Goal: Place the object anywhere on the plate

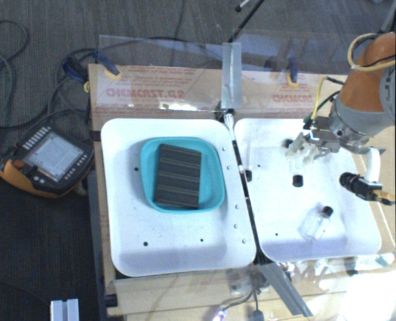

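Observation:
A blue plate [215, 186] lies in the left bin [124, 239]. A dark ridged rectangular block [178, 176] rests flat on the plate, about at its middle. My gripper [302, 148] hangs over the upper part of the right bin [358, 243], well to the right of the plate. It is open, with nothing between its pale fingers [293, 144]. A small clear bottle with a black cap [316, 222] lies on the right bin's floor, below the gripper and apart from it.
A raised divider [241, 179] separates the two bins. A small black piece [296, 179] sits on the right bin's floor under the gripper. A black cylinder with an orange cable [358, 184] juts out by the wrist. A teach pendant [47, 160] lies left of the bench.

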`<move>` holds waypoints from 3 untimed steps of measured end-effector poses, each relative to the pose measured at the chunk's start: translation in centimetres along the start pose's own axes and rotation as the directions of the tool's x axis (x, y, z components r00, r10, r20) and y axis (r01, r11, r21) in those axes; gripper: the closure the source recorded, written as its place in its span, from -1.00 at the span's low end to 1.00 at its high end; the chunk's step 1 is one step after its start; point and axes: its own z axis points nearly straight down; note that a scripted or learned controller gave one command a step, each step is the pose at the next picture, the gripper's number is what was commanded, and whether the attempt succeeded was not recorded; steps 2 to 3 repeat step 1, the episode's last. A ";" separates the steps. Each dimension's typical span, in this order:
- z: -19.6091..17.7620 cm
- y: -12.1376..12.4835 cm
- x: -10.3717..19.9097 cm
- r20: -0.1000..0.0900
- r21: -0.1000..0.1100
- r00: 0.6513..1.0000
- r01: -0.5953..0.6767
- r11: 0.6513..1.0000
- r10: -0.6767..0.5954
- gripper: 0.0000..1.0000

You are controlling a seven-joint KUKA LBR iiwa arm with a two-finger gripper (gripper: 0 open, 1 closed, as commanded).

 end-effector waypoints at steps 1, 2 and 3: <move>0.0 0.0 0.0 0.000 0.000 1.000 0.000 1.000 0.000 -1.00; 0.0 0.0 0.0 0.000 0.000 1.000 0.000 1.000 0.000 -1.00; 0.0 0.0 0.0 0.000 0.000 1.000 0.000 1.000 0.000 -1.00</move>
